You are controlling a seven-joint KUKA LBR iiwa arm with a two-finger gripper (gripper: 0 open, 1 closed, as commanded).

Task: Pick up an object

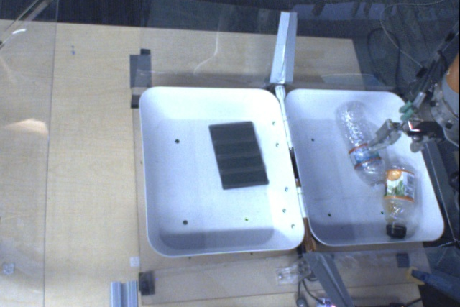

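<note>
Gripper (394, 130) over clear bottle (359, 140) — (right bin)

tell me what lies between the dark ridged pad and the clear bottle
In the camera view, between the dark ridged pad and the clear bottle: bare white bin floor and the two bins' meeting rims.

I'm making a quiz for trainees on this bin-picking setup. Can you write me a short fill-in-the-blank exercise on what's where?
1. The dark ridged slab lies in the ____ bin.
2. The clear plastic bottle lies in the ____ bin.
3. The small bottle with the orange label has a ____ cap.
4. The gripper hovers over the ____ bin.

Missing words: left; right; black; right
</note>
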